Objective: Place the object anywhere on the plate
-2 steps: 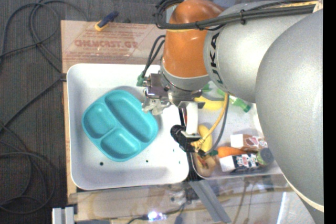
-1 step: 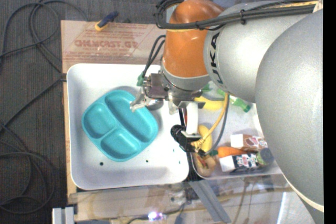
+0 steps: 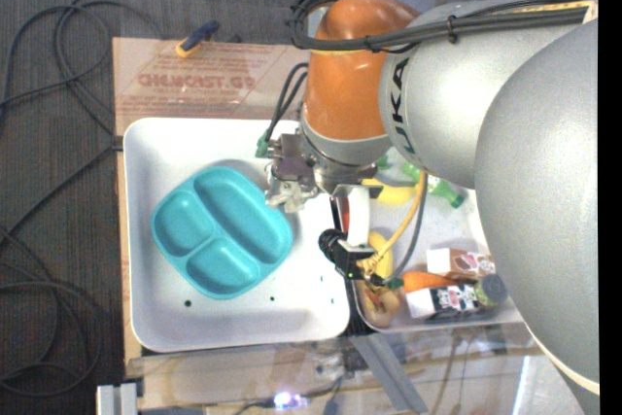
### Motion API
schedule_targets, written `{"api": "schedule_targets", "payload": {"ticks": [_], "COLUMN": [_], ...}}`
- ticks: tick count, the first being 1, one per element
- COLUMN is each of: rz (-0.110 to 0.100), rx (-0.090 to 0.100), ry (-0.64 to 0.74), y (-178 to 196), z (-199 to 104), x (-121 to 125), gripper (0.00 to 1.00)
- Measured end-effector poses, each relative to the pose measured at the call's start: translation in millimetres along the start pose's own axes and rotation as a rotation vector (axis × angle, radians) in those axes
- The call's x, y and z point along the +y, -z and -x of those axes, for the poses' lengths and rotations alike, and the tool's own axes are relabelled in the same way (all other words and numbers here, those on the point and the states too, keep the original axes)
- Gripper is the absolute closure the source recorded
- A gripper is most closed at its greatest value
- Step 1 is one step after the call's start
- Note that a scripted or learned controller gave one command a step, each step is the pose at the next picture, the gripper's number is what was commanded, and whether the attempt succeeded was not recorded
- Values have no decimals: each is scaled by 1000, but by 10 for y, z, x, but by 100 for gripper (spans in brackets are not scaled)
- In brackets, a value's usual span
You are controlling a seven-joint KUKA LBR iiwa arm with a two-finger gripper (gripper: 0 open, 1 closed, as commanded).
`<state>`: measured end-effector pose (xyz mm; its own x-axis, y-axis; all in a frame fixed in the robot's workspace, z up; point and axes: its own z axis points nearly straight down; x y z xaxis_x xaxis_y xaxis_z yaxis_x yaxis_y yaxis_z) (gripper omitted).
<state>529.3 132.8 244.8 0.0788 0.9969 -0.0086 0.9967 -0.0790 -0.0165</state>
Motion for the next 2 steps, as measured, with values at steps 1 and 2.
{"api": "schedule_targets", "payload": {"ticks": [1,2], "rz": [0,-9], "rx": [0,-4], "ry": [0,-2], "y": [0,47], "z": [0,19], "x": [0,7], "gripper": [0,100]}}
